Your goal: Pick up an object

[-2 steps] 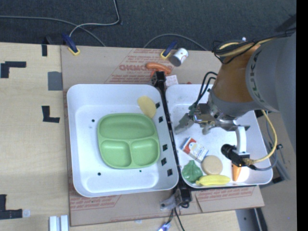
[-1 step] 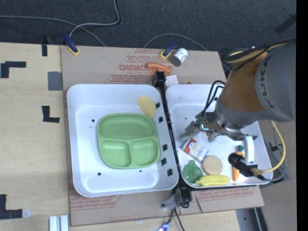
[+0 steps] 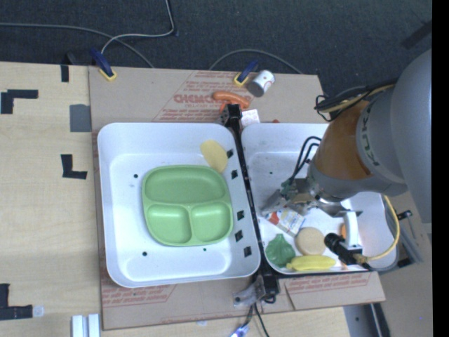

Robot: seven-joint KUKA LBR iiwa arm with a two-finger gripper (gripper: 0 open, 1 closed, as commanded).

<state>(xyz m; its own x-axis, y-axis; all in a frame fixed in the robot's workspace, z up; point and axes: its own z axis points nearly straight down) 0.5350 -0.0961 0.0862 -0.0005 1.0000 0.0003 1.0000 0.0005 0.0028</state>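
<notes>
My gripper (image 3: 279,203) hangs low in the right bin (image 3: 280,142), its fingers pointing left toward a white and orange packet (image 3: 286,221) lying just below them. Beside the packet rests a round beige piece (image 3: 309,241), with a green piece (image 3: 280,250) and a yellow banana-like piece (image 3: 311,263) along the bin's near edge. An orange and white piece (image 3: 349,229) lies under the wrist. In the left bin (image 3: 119,153) sits a green divided plate (image 3: 187,204), with a yellow piece (image 3: 215,154) at its far right corner.
The divider between the two bins (image 3: 242,188) runs just left of the gripper. Behind the bins, on the cardboard, lie an orange item (image 3: 231,97), a small white cylinder (image 3: 260,83) and blue-yellow clamps (image 3: 103,64). The arm's body covers the right bin's right half.
</notes>
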